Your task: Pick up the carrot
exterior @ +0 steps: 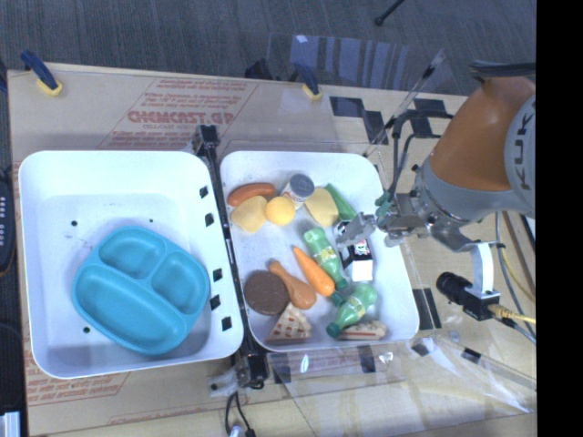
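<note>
Orange carrot (314, 271), slanted, mid right bin (401, 285), between brown drumstick (293, 285) and green bottle (323, 251). Tool (360, 235) by bin's right side, just right of carrot, over small black and white thing (361, 260). Open or shut: cannot tell. Blue plate (139, 288) in left bin (36, 271). Grey arm (474, 167) at right of frame.

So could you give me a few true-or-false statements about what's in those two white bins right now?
1. The orange carrot lies in the right bin. True.
2. The blue three-part plate sits in the right bin. False: it is in the left bin.
3. The carrot is on the blue plate. False: it lies among the toy foods.
4. A yellow lemon lies beyond the carrot. True.
5. The gripper is above the right bin. True.
</note>
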Tool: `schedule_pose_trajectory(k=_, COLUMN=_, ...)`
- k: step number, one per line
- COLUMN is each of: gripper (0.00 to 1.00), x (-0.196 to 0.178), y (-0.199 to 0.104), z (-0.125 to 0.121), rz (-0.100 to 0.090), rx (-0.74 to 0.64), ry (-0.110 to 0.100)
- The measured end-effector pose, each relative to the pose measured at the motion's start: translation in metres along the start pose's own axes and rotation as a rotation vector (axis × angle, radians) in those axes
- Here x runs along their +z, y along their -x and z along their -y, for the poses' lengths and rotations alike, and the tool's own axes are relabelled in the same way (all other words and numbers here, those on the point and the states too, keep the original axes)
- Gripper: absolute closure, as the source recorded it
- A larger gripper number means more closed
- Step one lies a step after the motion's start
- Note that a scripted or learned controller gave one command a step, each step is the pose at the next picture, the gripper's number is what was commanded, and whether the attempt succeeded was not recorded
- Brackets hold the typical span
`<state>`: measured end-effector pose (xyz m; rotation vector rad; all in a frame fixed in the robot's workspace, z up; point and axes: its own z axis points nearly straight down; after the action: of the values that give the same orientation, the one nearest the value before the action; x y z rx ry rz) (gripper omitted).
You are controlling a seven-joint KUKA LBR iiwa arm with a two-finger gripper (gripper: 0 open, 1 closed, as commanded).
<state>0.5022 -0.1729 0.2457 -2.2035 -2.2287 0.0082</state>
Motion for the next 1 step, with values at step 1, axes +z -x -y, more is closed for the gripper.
schedule_pose_trajectory(k=1, gripper=0.00, x=0.1051, y=-0.0581, z=0.0021, rz=-0.002, rx=-0.125, ry=-0.008)
